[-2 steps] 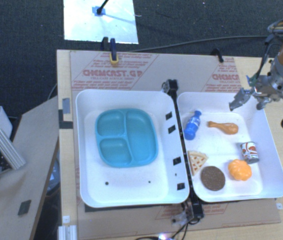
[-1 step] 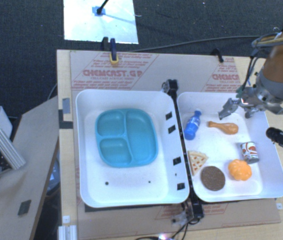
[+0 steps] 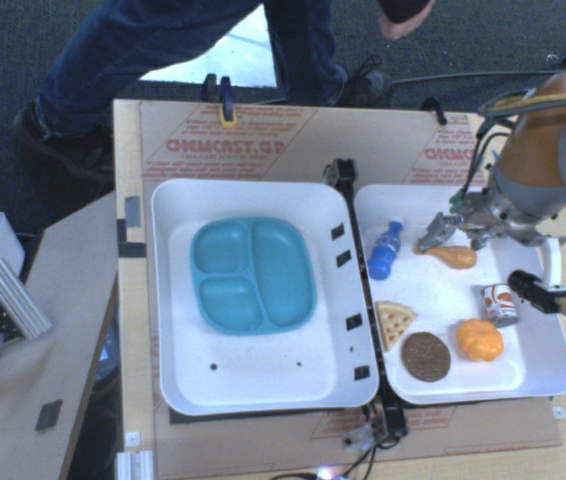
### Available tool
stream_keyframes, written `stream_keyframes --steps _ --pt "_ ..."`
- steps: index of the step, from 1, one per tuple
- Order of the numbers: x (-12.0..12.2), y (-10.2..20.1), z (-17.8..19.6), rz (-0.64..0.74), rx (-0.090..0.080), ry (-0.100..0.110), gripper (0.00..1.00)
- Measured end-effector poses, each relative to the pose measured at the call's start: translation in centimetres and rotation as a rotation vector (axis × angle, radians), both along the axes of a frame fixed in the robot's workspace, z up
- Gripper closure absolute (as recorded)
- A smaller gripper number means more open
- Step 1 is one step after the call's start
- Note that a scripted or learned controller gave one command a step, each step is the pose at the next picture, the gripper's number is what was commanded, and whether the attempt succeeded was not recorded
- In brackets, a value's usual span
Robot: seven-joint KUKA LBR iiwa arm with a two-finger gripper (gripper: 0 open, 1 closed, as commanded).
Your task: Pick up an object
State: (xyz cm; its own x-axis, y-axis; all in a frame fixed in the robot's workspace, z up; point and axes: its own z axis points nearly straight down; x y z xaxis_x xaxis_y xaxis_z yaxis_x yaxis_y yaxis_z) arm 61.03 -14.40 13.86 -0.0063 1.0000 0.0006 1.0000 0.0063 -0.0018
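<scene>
My arm (image 3: 548, 143) enters from the right and reaches over the right bin (image 3: 543, 373). My gripper (image 3: 450, 232) hangs low at the bin's upper middle, directly above and just left of a tan chicken drumstick (image 3: 453, 257). Its two fingers stand apart, one angled left and down, the other toward the drumstick; nothing sits between them.

Contents of the right bin:
- a blue bottle (image 3: 385, 249) lying tilted near the left wall
- a waffle wedge (image 3: 394, 323) below it
- a round brown cookie (image 3: 426, 356), just beside the wedge
- an orange fruit (image 3: 480, 340), right of the cookie
- a small can (image 3: 500, 304), above the fruit

The left bin (image 3: 178, 368) holds a teal divided plate (image 3: 253, 274), lying flat at its centre.

A person (image 3: 193, 28) stands beyond the bench.
</scene>
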Motion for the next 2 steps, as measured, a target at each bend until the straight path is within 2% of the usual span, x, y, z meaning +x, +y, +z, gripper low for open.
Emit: stream_keyframes --steps 1,2 --pt "0.7 -0.1 -4.2 -0.002 -0.007 -0.023 0.00" --pt "0.7 -0.1 -3.1 0.000 -0.007 -0.025 1.00"
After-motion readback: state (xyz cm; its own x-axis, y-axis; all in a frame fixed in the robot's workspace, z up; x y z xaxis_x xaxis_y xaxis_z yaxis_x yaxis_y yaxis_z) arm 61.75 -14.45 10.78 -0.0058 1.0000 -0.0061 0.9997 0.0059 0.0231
